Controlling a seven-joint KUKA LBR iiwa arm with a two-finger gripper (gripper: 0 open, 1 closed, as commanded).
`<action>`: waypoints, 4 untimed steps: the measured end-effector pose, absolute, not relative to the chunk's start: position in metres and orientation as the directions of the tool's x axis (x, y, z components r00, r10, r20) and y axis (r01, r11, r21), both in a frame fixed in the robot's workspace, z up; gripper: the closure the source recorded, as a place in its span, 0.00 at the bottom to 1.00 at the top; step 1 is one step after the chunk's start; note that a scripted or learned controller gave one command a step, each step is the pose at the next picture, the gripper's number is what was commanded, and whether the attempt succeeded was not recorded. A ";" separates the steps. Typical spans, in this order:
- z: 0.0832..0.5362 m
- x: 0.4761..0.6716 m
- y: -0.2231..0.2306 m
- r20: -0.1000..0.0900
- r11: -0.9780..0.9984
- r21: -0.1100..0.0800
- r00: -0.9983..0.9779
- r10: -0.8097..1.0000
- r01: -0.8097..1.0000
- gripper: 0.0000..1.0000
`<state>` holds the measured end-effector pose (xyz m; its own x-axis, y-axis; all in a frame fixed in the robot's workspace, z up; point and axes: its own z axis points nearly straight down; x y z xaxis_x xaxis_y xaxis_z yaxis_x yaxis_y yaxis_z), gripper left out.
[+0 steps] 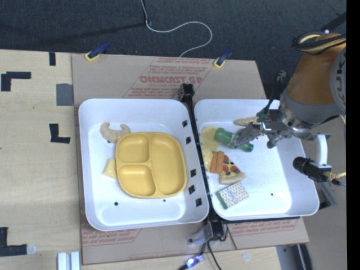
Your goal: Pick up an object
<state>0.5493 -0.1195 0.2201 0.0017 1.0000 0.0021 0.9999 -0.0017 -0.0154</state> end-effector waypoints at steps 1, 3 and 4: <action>0.227 0.552 -0.119 0.001 0.002 -0.002 -0.002 1.000 1.000 0.00; 0.114 0.538 -0.123 0.001 0.001 -0.008 -0.001 1.000 1.000 0.00; 0.085 0.539 -0.122 0.001 0.001 -0.001 -0.001 1.000 1.000 0.00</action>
<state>0.5391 -0.1220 0.0845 -0.0010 1.0000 0.0014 1.0000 0.0010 -0.0006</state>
